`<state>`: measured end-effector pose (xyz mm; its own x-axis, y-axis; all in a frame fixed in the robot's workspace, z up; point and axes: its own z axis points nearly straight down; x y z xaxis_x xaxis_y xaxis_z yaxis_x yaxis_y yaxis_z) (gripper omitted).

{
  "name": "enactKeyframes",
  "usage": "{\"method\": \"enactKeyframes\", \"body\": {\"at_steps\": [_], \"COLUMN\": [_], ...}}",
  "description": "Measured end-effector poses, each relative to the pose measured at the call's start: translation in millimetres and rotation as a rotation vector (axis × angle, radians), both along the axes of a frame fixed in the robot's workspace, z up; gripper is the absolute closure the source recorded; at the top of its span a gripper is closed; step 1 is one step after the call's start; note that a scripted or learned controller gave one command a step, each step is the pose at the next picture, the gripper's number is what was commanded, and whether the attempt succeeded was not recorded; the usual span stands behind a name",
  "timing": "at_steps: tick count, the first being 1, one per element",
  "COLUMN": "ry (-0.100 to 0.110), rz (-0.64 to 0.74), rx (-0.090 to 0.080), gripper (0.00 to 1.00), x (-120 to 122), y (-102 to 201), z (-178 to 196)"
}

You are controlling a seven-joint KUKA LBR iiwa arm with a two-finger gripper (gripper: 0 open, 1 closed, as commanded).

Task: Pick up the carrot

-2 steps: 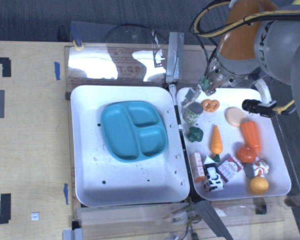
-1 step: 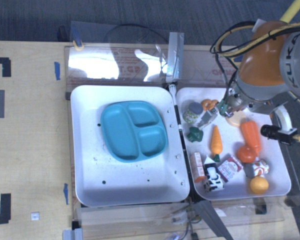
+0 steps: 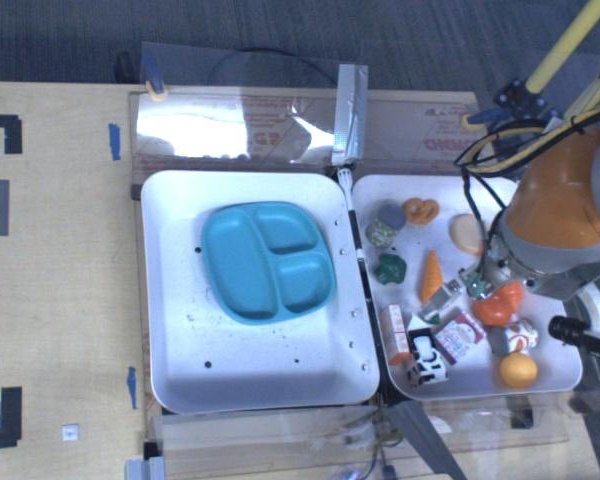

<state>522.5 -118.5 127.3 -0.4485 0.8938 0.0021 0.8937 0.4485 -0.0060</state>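
The carrot (image 3: 431,275) is a small orange wedge, broad at its lower end and tapering to a point at the top, lying almost upright on the floor of the right bin (image 3: 435,190), slightly left of the bin's middle. It lies free, with bare white floor around most of it.

The gripper (image 3: 472,285) is low in the right bin, just right of the carrot and beside a red tomato-like piece (image 3: 495,308); whether its jaws are apart or together cannot be told from this angle.

Two white bins sit side by side. The left bin (image 3: 170,268) holds one blue divided plate (image 3: 268,261) with three compartments. The right bin holds one carrot, one pretzel-shaped pastry (image 3: 419,210), one pale egg-like piece (image 3: 467,233), one grey-green round item (image 3: 385,224), one dark green piece (image 3: 390,267), one orange fruit (image 3: 518,370), one red-and-white packet (image 3: 459,336), one narrow red-striped stick (image 3: 393,325) and one black-and-white toy (image 3: 426,358).
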Motion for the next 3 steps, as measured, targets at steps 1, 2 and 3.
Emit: {"method": "enactKeyframes", "body": {"at_steps": [1, 2, 3], "ry": [-0.010, -0.018, -0.021], "rz": [-0.192, -0.194, -0.045], "rx": [0.001, 0.000, 0.000], "gripper": [0.00, 1.00, 1.00], "x": [21.7, 23.7, 43.1], "y": [1.7, 0.6, 29.4], "z": [-40.5, -28.2, 96.6]}}
